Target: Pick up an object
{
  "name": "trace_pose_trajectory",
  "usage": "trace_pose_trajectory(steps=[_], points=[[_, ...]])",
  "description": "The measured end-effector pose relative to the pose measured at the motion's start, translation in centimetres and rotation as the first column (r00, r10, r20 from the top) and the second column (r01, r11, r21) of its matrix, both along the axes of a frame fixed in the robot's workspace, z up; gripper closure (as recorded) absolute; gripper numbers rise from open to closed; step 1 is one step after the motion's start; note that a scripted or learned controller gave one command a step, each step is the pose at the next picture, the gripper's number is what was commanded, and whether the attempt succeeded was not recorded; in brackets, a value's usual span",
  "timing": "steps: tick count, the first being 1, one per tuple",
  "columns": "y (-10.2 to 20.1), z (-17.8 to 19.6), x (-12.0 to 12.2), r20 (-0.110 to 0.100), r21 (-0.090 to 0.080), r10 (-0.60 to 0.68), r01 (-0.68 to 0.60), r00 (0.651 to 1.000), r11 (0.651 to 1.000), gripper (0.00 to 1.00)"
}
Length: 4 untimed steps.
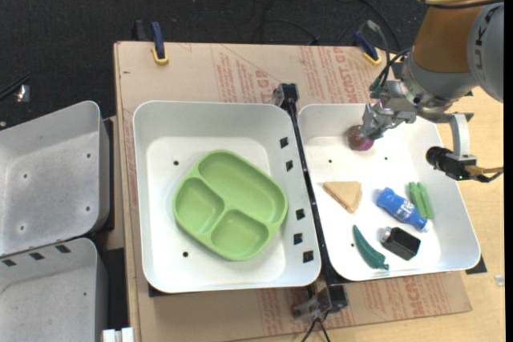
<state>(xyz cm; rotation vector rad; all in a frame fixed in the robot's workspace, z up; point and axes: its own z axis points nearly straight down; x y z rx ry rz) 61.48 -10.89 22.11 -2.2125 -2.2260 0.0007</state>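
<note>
end effector (375, 126): i see it low over the far-left part of the right bin, tip at a small purple object; i cannot tell how it is set.
purple object (360, 141): small, rounded, dark pink-purple, on the floor of the right bin near its far-left corner, directly under the end effector tip; touching or just beside it, i cannot tell which.
arm (453, 28): grey with an orange band, coming in over the far-right corner of the tabletop.
right bin (458, 236): white, shallow, on the right half of the tabletop.
tan wedge (344, 194): mid-left of the right bin, lying flat.
blue bottle (401, 208): on its side, right of the wedge.
green pod (421, 199): just beside the bottle, toward the bin's right wall.
black block (400, 243): near the bin's front edge.
dark green pepper (368, 247): left of the block, near the front edge.
left bin (160, 132): white, on the left half of the tabletop.
green divided plate (230, 205): three compartments, lying in the middle of the left bin.
tabletop (216, 68): brown board, clamps at its far edge.
</note>
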Motion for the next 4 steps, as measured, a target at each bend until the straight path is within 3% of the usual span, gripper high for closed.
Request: trace_pose_trajectory(steps=[2, 3, 4], points=[[8.6, 1.7, -4.7, 0.001, 0.0, 0.001, -0.001, 1.0, 1.0, 1.0], [13.5, 0.4, -7.1, -0.001, 0.0, 0.001, -0.001, 1.0, 1.0, 1.0], [18.5, 1.5, -8.4, 0.002, 0.0, 0.002, -0.002, 1.0, 1.0, 1.0]])
